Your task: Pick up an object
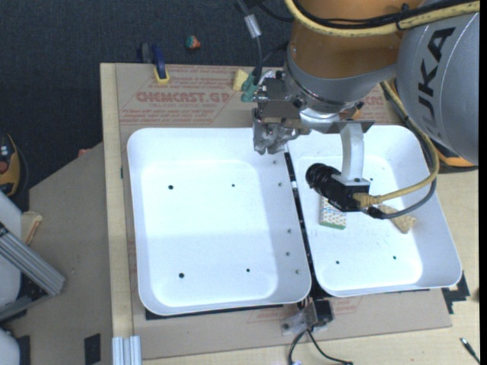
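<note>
Over the far rim, close to where the two white bins meet, the gripper point(270, 137) hangs at the back right corner of the left bin point(205, 234). Whether its jaws are spread or pressed together I cannot tell from here. The things to pick lie in the right bin point(380, 268): a small speckled pad point(332, 217) near the middle, and a tan scrap point(404, 223) further right, apart from it
</note>
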